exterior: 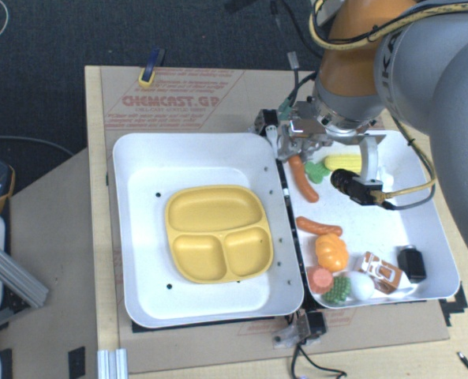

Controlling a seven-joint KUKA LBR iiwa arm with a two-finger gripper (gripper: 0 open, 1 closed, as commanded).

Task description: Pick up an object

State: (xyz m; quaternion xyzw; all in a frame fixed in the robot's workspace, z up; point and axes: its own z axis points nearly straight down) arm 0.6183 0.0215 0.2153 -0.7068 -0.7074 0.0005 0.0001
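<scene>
Left bin (pixel 131 212) white, two small black dots on its floor; holds a yellow divided tray (pixel 216 233). Right bin (pixel 435 235) white. In it: orange-red carrot (pixel 303 179), orange-red sausage (pixel 319 227), yellow corn (pixel 342 163) with green end, orange pepper (pixel 331 252), green broccoli (pixel 339 290), small black block (pixel 411 263). Counter (pixel 99 133) tan with red lettering. Arm (pixel 423 61) grey, orange band.
</scene>
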